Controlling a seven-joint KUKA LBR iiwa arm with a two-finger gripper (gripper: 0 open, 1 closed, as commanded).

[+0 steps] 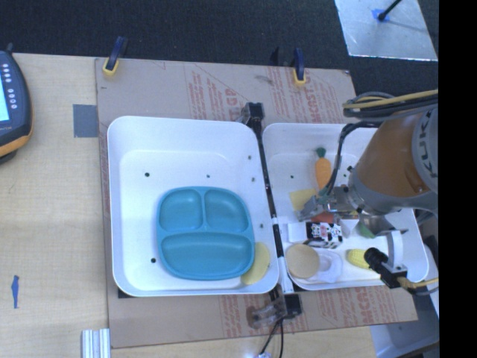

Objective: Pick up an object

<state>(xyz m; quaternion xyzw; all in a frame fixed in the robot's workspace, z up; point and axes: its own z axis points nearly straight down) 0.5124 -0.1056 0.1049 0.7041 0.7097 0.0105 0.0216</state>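
My gripper hangs low over the middle of the right bin, reaching in from the right under the grey and orange arm. Directly under it lies a small black, white and red object, and I cannot tell whether the two touch. An orange toy carrot lies just behind the gripper, and a pale yellow piece lies to its left. A tan-rimmed cup rests on its side at the bin's front. A yellow object and a small green one lie to the right.
The left bin holds a blue divided plate, with a pale yellow object at the plate's front right corner. A black divider clamp sits between the bins. A teach pendant lies at the far left.
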